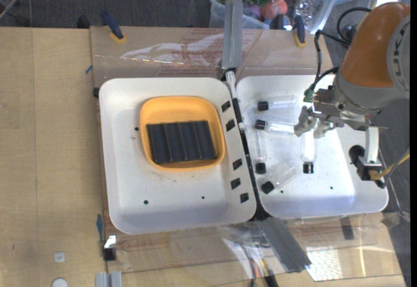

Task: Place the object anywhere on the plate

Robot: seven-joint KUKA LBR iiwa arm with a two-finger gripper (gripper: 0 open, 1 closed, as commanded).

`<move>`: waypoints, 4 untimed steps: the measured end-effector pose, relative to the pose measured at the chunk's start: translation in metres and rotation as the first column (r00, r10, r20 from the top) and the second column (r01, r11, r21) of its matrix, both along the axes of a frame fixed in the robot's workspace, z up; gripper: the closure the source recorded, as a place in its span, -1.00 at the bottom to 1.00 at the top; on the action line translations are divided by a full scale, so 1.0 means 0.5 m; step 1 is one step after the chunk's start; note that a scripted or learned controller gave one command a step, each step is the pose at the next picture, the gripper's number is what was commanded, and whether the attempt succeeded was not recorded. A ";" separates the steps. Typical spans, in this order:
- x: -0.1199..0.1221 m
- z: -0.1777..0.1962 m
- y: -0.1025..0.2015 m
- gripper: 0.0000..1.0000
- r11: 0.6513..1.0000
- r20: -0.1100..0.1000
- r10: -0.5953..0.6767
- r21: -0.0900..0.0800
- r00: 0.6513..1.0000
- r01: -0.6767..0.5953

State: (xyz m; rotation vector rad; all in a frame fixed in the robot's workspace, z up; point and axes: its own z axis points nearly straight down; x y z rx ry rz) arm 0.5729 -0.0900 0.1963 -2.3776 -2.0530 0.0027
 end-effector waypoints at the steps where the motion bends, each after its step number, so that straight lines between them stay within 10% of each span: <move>1: 0.061 0.038 0.031 1.00 0.968 0.004 0.250 -0.001 0.968 -0.250; 3: 0.184 0.045 0.103 1.00 0.727 0.006 0.686 -0.003 0.727 -0.686; 4: 0.189 0.147 0.100 1.00 0.720 0.005 0.694 -0.003 0.720 -0.694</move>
